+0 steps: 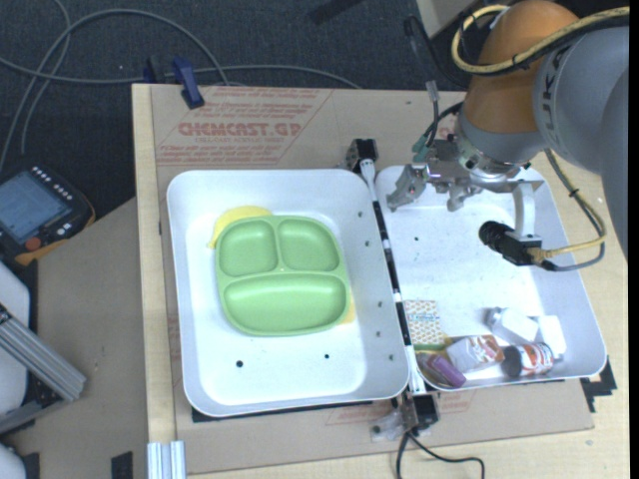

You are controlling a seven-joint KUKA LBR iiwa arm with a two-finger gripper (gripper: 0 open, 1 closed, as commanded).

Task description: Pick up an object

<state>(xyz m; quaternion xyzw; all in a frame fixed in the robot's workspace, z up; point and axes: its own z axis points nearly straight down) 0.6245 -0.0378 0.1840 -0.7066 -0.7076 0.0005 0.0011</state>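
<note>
clutter (489,352) sits bunched along the near edge of the right bin (559,267): a small patterned packet (422,320) by the near-left corner, a purple thing (444,370) just below it, then a tube with an orange label (477,350), a dark-capped piece (511,363) and some white bits (524,324) toward the near-right corner. they lie close together, some touching, and i can't sort out exactly which overlaps which.

my gripper (431,183) hangs over the far edge of that same bin, near its far-left corner, well apart from the pile. nothing sits between my fingers, and whether they are spread or closed i cannot tell from up here. my orange band (514,68) and grey arm (594,88) fill the far-right corner of the view, with a black cable piece (509,242) hanging over the bin's right side.

over in the left bin (200,267), a green divided plate (282,273) rests about in the middle, with something yellow (238,218) peeking out from under its far-left corner. a blue clip (187,81) holds the far edge of the brown bench (240,128).
</note>
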